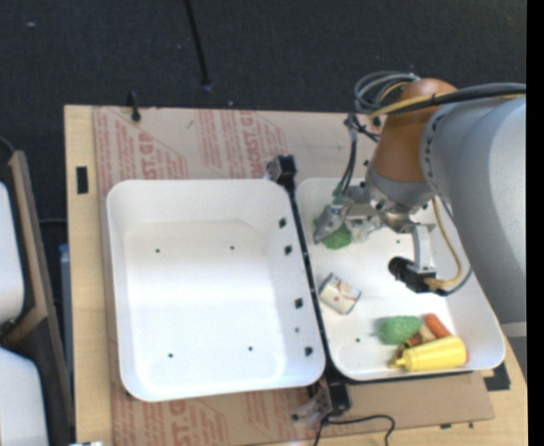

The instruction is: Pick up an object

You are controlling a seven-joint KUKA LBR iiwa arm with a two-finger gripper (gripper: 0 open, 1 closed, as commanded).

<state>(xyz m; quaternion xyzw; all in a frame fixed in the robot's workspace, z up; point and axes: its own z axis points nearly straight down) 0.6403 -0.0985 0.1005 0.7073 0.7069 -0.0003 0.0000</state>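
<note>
**Gripper low over a green piece at the right bin's upper left**

The gripper (338,223) is down in the right bin (374,365), at a small green object (338,239) just beside the divider between the bins. Whether its fingers are spread or closed I cannot tell, nor whether the green piece sits between them (the wrist body covers most of it). The likely trouble: the piece lies close to the bin wall, so a finger could strike the rim or push it aside. Other candidates lie toward the lower right: a small white item (339,295), a green lump (400,328), an orange piece (436,324) and a yellow bottle (433,354).
</note>
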